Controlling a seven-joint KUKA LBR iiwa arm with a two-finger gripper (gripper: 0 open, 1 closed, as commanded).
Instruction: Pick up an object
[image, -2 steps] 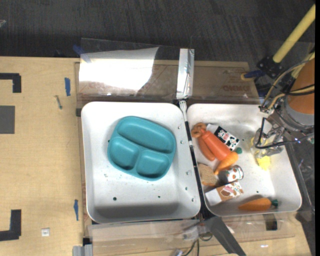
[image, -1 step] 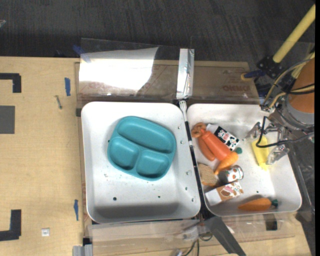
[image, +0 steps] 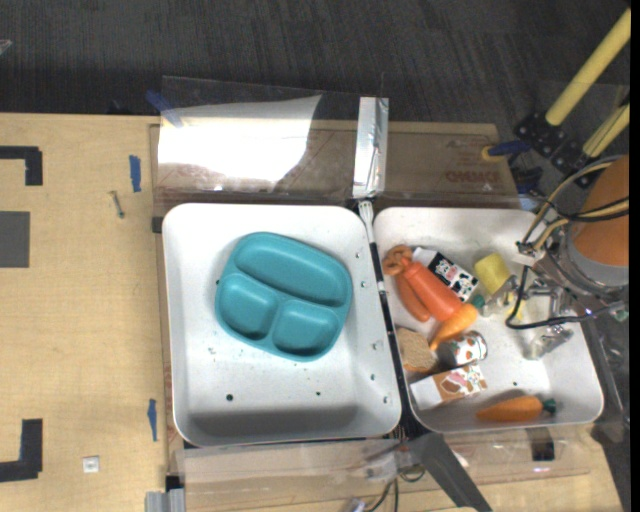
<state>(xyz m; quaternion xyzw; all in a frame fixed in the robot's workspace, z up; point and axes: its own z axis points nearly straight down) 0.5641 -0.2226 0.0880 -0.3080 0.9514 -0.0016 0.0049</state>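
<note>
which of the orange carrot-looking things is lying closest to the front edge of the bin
The small carrot with the green tip, alone by the right bin's near rim.

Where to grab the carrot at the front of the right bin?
Grip the carrot mid-body, from straight above, fingers across its narrow width. It lies flat, long axis running left-right along the right bin's front wall, apart from the pile. That wall leaves one finger little room.
</note>
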